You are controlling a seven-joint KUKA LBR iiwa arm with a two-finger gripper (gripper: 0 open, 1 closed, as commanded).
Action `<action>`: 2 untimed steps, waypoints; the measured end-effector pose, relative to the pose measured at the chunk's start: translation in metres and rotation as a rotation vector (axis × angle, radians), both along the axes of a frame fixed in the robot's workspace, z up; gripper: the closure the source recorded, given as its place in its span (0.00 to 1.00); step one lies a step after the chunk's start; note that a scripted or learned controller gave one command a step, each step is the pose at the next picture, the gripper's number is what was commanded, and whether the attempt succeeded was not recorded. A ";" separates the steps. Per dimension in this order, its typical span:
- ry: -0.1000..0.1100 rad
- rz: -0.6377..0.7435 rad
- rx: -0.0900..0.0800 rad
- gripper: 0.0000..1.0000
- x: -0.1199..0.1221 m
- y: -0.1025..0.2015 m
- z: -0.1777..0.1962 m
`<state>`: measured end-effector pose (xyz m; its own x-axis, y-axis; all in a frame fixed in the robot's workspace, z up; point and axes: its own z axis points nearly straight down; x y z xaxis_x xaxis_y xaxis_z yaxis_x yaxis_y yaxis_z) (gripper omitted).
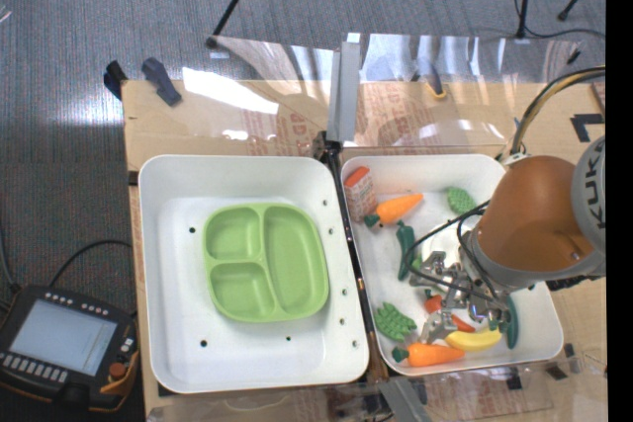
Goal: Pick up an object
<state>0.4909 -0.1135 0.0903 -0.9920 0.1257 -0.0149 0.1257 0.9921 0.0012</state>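
The right bin (514, 175) holds several toy foods. An orange carrot (401, 206) lies next to a red and white can (358, 190) at the back left, with a green leafy piece (459, 201) further right. A dark green vegetable (406, 248) lies mid-bin. At the front lie a knobbly green piece (396, 321), a second carrot (431, 355) and a yellow banana (474, 340). My gripper (451, 297) reaches down into the front middle of this bin, just above the banana and over a small red piece (436, 305). The orange wrist band (534, 217) hides the bin's right part.
The left bin (163, 193) carries a light green divided plate (265, 262). A clear panel (435, 64) stands behind both bins. A pendant with a screen (64, 341) lies on the floor at the left.
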 end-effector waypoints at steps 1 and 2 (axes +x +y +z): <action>0.014 0.012 0.003 0.00 0.010 0.032 -0.003; 0.014 -0.052 0.001 0.00 0.124 0.007 -0.001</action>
